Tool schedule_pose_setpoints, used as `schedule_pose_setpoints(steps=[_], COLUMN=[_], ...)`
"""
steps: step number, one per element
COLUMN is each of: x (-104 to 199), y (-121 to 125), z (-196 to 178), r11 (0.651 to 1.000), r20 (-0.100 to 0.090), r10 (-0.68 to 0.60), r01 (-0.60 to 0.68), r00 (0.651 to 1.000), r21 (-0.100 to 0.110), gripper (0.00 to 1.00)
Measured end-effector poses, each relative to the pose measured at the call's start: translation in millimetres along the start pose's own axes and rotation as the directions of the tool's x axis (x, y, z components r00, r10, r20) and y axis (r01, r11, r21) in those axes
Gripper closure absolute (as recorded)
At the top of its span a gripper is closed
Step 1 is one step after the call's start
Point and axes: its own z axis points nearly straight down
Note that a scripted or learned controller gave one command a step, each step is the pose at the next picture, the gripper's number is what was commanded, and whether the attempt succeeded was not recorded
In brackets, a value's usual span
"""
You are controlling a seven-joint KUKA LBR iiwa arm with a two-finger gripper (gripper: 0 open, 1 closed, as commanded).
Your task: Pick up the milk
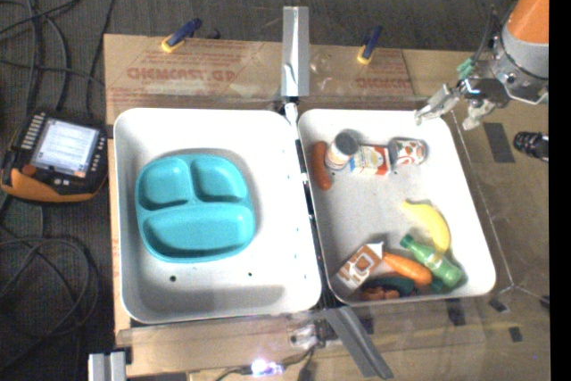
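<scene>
The milk [408, 153], a small white carton with red print, lies on its side at the back of the right bin [473, 192]. A red-and-white box [370, 161] touches its left end. My gripper [449, 112] hangs over the bin's back right corner, up and to the right of the milk and apart from it. Its fingers [430, 110] stand open with nothing between them.
A grey-capped can [342, 147] and a sausage [318, 165] lie left of the box. A banana [430, 223], green bottle [434, 260], carrot [409, 268] and orange carton [361, 265] crowd the bin's front. The left bin [134, 281] holds a teal divided plate [198, 206].
</scene>
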Motion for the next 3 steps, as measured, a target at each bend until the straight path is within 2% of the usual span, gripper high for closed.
schedule_pose_setpoints(steps=[1,2,3], x=[-4,3,7], y=[-13,-27,15], z=[149,108,151], r11=[0.998,0.998,1.0], r20=[-0.007,0.0,0.008], r10=[0.058,0.068,-0.002], r01=[-0.058,-0.068,0.002], r00=[0.998,0.998,1.0], r21=[0.003,0.0,-0.01], gripper=[0.0,0.0,0.0])
